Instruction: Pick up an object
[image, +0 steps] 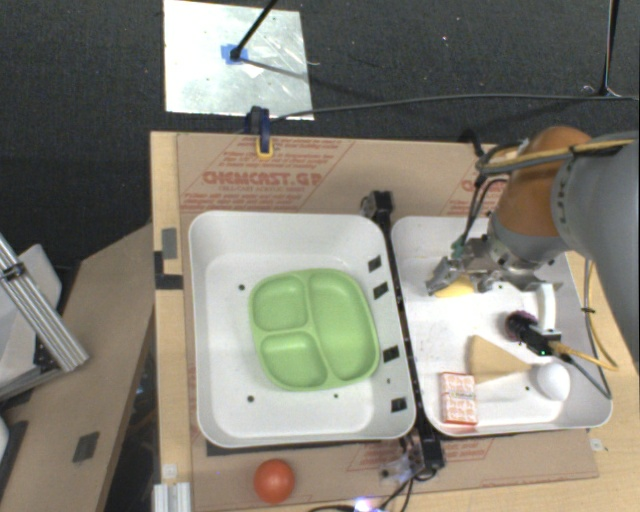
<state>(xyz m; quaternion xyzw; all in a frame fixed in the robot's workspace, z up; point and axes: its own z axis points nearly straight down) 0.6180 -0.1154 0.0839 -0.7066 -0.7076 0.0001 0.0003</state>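
Camera view: gripper (452, 276) low in right bin (420, 330), far-left part, directly over yellow object (456, 290), likely placed for pick; whether fingers are parted or closed, cannot tell. Pink box (458, 397), tan wedge (497, 357), white ball (549, 380) lie nearer. Left bin (215, 300) holds green tray (313, 328). Cardboard-covered bench (300, 170); orange ball (274, 480) at near edge.

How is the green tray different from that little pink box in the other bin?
The tray is green; the box is pink and white. The tray is far bigger, taking up most of the left bin, while the box sits small at the right bin's near-left corner. The tray has three hollow compartments; the box looks solid and patterned. Both lie flat.
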